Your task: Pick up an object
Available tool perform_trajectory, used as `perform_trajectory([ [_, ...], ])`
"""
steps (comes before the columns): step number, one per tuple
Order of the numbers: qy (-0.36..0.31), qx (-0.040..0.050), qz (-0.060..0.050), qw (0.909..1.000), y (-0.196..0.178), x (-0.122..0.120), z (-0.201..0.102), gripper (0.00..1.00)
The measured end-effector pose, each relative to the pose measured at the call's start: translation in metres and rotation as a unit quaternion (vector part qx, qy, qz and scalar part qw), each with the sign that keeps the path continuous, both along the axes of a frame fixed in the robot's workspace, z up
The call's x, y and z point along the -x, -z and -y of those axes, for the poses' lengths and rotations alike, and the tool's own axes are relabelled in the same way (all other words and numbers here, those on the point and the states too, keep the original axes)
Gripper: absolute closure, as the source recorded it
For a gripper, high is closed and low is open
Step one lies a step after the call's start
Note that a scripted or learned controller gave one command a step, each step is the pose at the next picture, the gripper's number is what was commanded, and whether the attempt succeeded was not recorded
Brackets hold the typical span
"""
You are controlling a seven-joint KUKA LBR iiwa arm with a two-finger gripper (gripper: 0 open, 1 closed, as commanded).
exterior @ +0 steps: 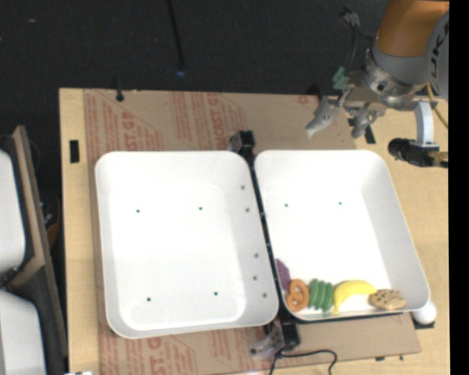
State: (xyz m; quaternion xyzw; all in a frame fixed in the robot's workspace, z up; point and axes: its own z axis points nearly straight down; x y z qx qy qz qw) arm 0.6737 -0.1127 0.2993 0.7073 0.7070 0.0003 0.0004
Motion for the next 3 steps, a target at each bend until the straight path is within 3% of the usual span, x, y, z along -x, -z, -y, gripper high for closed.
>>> perform_trajectory([
  [3, 0.0, 0.0, -0.003, 1.0, 0.166, -0.009, 0.006, 0.0],
])
